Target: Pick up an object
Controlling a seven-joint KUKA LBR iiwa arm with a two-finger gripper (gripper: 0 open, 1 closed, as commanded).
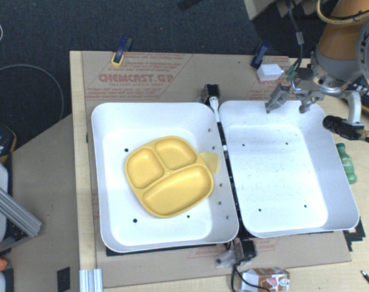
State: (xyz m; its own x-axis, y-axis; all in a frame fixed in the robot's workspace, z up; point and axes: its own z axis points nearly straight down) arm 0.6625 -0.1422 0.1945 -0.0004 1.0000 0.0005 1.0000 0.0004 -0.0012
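With its fingers spread apart and holding nothing above the far rim of the right white bin [330, 163], the gripper [290, 104] should travel left and descend squarely over the yellow three-compartment plastic tray [168, 176] lying in the left white bin [108, 163], probably pinching its raised edge.

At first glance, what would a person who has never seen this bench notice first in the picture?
The eye goes first to the yellow divided plate, which lies in the left bin, slightly toward its right side, with three compartments facing up. Next comes the gripper, open and holding nothing, above the far edge of the right bin. Behind it the arm's orange band stands out in the top right corner.
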